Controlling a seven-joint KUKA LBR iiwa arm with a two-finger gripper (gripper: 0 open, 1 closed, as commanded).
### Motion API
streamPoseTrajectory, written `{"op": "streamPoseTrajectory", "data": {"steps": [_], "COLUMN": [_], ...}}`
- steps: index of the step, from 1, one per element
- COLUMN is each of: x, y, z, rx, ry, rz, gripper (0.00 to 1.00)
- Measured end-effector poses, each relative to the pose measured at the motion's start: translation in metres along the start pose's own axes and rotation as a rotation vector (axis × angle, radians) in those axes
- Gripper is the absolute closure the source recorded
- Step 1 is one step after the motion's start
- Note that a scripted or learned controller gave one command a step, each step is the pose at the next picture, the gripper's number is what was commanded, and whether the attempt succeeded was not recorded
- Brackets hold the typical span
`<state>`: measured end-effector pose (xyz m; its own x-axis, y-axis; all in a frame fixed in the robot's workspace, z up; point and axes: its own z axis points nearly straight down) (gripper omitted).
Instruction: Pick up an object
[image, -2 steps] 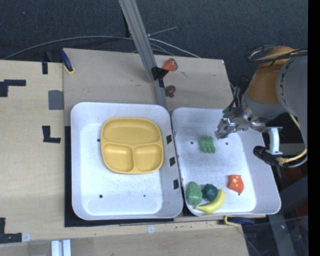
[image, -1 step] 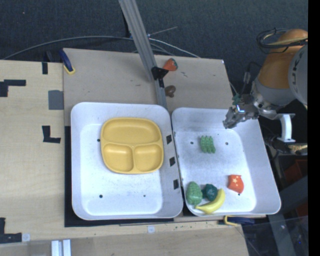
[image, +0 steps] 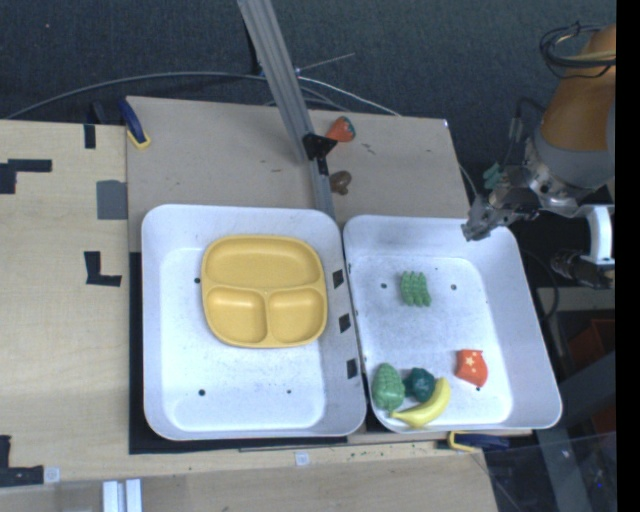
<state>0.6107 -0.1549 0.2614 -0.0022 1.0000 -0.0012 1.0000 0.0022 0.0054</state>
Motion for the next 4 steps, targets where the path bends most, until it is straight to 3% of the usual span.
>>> {"op": "streamPoseTrajectory", "data": {"steps": [2,4], "x": [0.102,0.208], "y": [-0.018,-0.038], "z": [0.028,0.033], "rx": [0.009,0.009], "ry": [0.002,0.003], "rz": [-0.004,-0.006], "gripper": [1.0,1.0]}}
